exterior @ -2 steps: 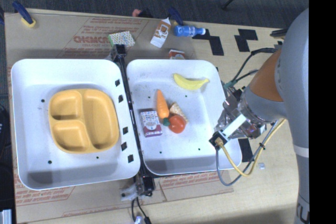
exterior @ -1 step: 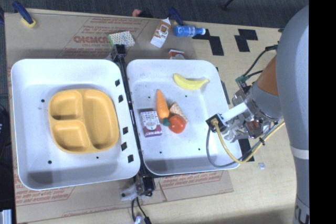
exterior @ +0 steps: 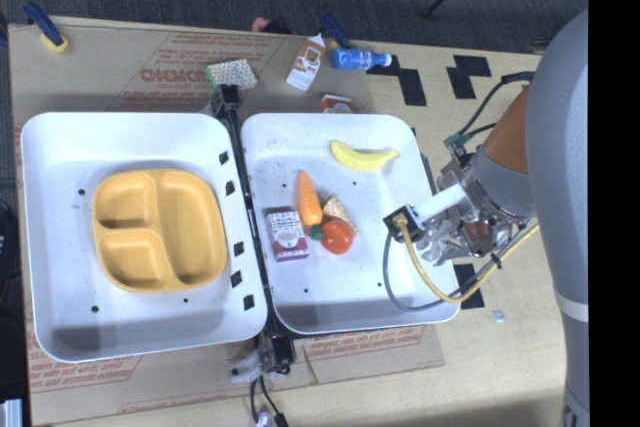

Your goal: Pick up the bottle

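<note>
The blue bottle lies on its side on the cardboard behind the right bin, outside both bins. My gripper hangs over the right rim of the right bin, about halfway along it, well toward the front from the bottle. A yellow cable loops below the gripper. Nothing shows in the gripper's grasp.
The right bin holds a banana, a carrot, a tomato and a small red carton. A yellow divided plate sits in the left bin. A small milk carton and a green sponge lie near the bottle.
</note>
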Available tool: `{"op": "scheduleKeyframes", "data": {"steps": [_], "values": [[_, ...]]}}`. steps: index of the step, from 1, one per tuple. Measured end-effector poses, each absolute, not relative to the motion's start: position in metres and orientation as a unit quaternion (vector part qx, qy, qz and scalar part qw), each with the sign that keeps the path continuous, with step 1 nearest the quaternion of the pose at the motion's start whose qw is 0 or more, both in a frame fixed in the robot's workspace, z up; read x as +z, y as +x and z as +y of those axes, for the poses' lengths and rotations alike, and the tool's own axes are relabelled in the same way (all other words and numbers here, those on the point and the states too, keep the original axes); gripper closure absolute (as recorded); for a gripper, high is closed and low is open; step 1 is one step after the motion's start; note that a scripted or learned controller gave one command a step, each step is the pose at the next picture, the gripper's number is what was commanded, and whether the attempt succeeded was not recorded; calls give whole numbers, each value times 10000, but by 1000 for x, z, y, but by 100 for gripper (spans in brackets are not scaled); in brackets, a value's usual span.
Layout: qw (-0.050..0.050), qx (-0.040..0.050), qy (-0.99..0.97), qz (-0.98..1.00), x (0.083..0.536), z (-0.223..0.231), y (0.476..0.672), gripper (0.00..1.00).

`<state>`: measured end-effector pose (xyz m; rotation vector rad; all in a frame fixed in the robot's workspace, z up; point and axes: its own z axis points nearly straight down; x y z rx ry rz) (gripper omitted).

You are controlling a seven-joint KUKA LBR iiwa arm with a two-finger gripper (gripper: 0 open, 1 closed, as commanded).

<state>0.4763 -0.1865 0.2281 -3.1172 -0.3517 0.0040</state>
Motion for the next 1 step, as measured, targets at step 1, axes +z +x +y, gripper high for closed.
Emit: {"op": "scheduleKeyframes", "data": {"steps": [1], "values": [[28, 23, -9947, -1031, 219, -208, 476, 100]]}}
